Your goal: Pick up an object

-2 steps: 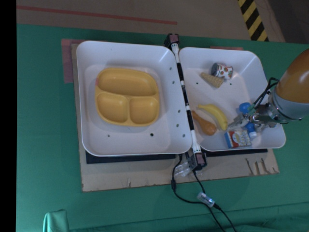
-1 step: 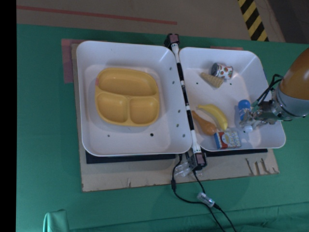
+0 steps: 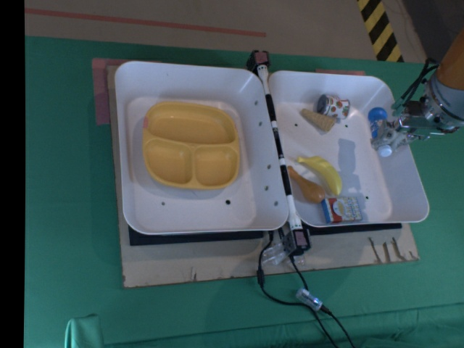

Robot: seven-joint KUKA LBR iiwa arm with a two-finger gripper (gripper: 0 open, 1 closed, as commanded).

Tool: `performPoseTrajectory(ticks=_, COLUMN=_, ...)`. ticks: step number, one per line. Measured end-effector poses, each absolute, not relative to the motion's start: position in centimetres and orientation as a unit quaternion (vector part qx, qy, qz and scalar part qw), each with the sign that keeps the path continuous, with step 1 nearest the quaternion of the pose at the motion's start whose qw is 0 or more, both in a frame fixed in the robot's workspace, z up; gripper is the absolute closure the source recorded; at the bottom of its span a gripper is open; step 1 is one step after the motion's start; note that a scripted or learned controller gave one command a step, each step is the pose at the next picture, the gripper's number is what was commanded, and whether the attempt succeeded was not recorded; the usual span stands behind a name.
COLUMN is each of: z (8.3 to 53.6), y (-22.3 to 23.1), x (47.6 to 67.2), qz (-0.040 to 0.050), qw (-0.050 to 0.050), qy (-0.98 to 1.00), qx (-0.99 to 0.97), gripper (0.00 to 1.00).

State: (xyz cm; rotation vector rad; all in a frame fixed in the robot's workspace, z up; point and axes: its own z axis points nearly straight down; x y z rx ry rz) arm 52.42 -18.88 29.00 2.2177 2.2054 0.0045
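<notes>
My view is evenly lit from above, a little dim and soft overall. The two white bins (image 3: 190, 216) (image 3: 406, 194) are the brightest surfaces, glaring mildly along their rims. A pale grey shadow lies on the right bin's floor just left of my gripper (image 3: 391, 133), and the yellow plate (image 3: 191, 143) casts only a faint one. The green cloth (image 3: 65, 194) looks flat and muted. Small things in the right bin are slightly blurred, and my arm is fuzzy at the frame's edge.
</notes>
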Motion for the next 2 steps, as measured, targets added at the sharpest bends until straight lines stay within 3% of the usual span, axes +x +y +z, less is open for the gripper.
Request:
performPoseTrajectory(ticks=1, z=35.8, y=-13.9, x=54.4, qz=0.0029, qw=0.007, qy=0.705, qx=0.709, gripper=1.00)
performPoseTrajectory(ticks=2, z=37.6, y=-8.9, x=52.0, qz=0.0023, qw=0.004, qy=0.705, qx=0.709, gripper=1.00)
